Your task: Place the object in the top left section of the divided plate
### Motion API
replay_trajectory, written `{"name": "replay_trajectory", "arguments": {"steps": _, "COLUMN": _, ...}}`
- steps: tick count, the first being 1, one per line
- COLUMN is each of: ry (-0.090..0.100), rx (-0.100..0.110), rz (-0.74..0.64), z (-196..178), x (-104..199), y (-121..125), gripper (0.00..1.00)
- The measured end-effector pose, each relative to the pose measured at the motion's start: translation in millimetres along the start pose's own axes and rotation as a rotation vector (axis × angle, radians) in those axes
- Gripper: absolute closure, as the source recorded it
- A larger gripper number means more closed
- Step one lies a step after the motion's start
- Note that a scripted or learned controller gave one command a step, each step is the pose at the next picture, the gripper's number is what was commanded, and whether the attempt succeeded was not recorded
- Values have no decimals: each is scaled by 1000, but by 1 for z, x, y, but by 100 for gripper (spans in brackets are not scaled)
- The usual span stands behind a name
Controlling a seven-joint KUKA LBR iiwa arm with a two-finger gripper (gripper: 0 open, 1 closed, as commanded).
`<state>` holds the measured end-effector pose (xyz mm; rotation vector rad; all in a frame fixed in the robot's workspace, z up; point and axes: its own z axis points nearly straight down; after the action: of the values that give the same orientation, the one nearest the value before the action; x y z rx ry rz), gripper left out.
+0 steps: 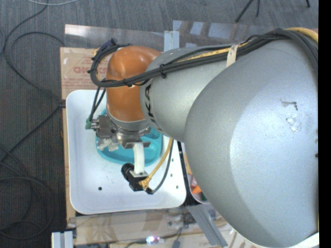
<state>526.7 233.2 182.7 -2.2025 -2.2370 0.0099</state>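
Observation:
A teal divided plate [109,152] lies in the left white bin [83,185]. Just its lower rim and a sliver of its left side stick out from under the arm. My gripper [127,138] hangs straight down over the plate, below the orange band [126,81]. The wrist hides what is beneath it, and most of the plate's sections are covered as well. A white bracket [138,158] with a black plug [132,176] and a yellow cable juts from the wrist toward the bin's front.
The big grey arm body [248,138] covers the right half of the view and nearly all of the right bin, of which a narrow strip [195,189] with something orange shows. Black cables run along the arm. Cardboard lines the bench beyond the left bin.

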Motion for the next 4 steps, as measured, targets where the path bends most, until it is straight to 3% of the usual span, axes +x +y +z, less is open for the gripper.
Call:
{"name": "replay_trajectory", "arguments": {"steps": 1, "ry": -1, "rx": 4, "rz": -1, "z": -8, "x": 0, "y": 0, "gripper": 100}}
{"name": "replay_trajectory", "arguments": {"steps": 2, "ry": -1, "rx": -3, "rz": 76, "z": -31, "x": -85, "y": 32, "gripper": 100}}
{"name": "replay_trajectory", "arguments": {"steps": 3, "ry": -1, "rx": -3, "rz": 244, "z": -84, "x": -43, "y": 55, "gripper": 100}}
{"name": "replay_trajectory", "arguments": {"steps": 4, "ry": 0, "rx": 1, "rz": 212, "z": -23, "x": -13, "y": -19, "gripper": 100}}
